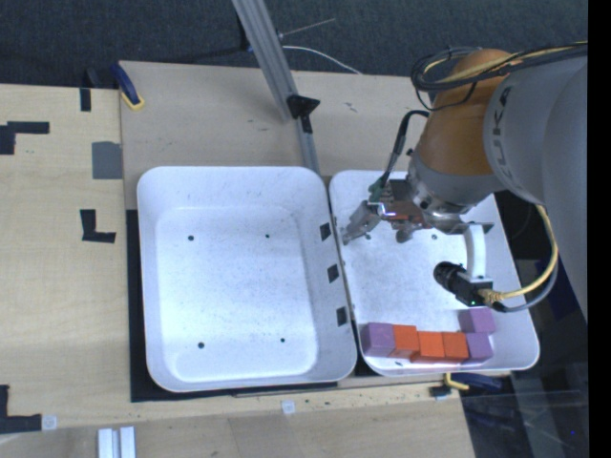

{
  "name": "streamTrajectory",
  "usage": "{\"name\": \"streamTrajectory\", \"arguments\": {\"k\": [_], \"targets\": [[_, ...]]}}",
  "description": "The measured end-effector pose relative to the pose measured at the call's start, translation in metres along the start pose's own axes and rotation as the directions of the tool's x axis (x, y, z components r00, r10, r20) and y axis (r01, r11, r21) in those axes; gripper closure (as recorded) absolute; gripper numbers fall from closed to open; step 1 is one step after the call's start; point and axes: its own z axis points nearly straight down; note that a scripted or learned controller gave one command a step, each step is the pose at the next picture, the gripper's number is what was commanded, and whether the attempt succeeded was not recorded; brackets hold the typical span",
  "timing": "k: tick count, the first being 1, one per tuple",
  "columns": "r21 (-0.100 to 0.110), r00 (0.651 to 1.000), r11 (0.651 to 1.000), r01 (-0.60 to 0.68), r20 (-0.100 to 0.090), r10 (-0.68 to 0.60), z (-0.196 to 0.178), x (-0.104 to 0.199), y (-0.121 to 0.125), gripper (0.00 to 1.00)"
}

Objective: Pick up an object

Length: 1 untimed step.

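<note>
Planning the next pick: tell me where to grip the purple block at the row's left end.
Grip the small purple block across its near and far faces, descending from above: its left side is free, but an orange block abuts its right.

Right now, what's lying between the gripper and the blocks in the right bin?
Nothing: in the camera view, bare white bin floor separates the gripper from the blocks.

The grey arm (pixel 535 113) comes in from three o'clock, its orange band (pixel 458 132) above the wrist. The gripper (pixel 368 222) points toward nine o'clock and slightly down, metal fingers (pixel 358 227) near together with nothing visible between them.
</note>
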Motion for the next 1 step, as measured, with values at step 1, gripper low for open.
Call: {"name": "streamTrajectory", "arguments": {"k": [1], "targets": [[0.007, 1.000, 1.000, 0.000, 0.000, 0.000, 0.0291, 0.0448, 0.0615, 0.00]]}}
